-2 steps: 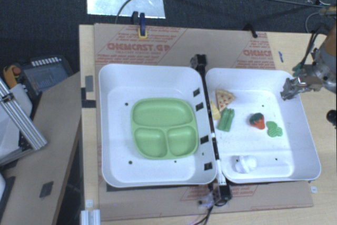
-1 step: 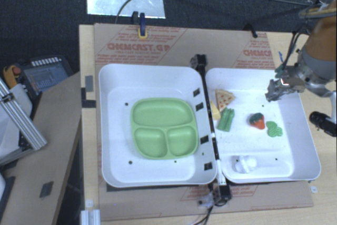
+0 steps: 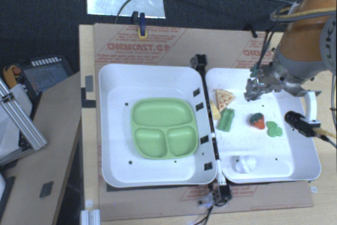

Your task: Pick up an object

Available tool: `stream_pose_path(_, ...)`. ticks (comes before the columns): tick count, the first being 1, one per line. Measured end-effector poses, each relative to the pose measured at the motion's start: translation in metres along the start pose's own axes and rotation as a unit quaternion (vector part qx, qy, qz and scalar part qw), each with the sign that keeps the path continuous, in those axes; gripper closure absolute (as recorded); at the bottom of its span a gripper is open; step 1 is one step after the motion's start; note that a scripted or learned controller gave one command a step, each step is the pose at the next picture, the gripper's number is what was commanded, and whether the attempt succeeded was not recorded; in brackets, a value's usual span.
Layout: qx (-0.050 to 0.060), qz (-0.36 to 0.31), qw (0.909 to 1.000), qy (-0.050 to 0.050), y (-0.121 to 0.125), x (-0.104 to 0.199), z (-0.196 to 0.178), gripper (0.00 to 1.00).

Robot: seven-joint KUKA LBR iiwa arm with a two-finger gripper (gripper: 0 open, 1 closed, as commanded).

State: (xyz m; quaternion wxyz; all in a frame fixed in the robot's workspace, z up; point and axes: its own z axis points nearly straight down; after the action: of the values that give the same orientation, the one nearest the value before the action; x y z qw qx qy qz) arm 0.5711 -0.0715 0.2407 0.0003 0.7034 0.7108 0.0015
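Camera view. Nearest the lens, at the front of the right bin, lies a small white object, apart from the other pieces and well away from the arm. Further back in that bin sit the remaining candidates for the pick: a green block and a pizza-slice toy close to the divider, with a yellow piece just beside them at the bin wall, then a red and green toy touching or nearly touching a green leafy piece toward the middle. All rest loose on the bin floor, spread out so that each could be approached from above.

Gripper hangs over the rear of the right bin, between the pizza-slice toy and the red and green toy, with nothing visibly between its fingers; whether they are released or clenched cannot be told at this angle. Judged from position, the approach step is in hand and no object has been lifted.

Left bin holds a green divided tray, seated centrally. Both bins stand on a cardboard-covered surface.
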Motion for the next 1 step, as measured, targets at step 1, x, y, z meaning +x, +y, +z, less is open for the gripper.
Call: stream_pose_path(1,0.001,0.0,1.0,0.0,-0.0133,0.0594,0.0017,1.0)
